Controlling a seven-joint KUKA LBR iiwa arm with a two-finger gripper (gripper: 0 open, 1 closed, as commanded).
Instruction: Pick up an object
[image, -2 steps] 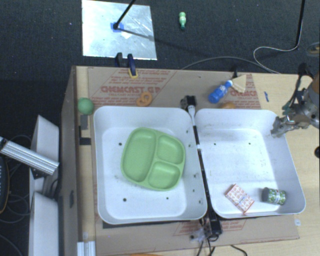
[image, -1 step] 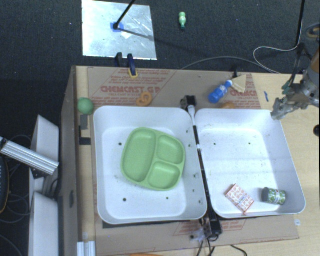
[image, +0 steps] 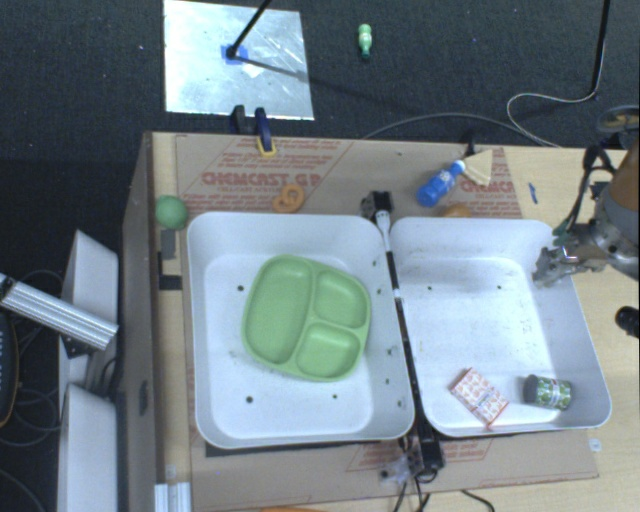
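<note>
Hand (image: 556, 262) positioned at right bin's (image: 500, 250) far right rim, above its upper corner; finger state cannot be determined, nothing seen gripped. Small patterned packet (image: 478, 395) and dark green-labelled can (image: 548, 391) lying near the right bin's front edge, well apart from hand. Green divided plate (image: 306, 317) resting in left bin (image: 225, 300). Blue bottle (image: 440, 185) lying on table (image: 330, 170) behind bins.
</note>
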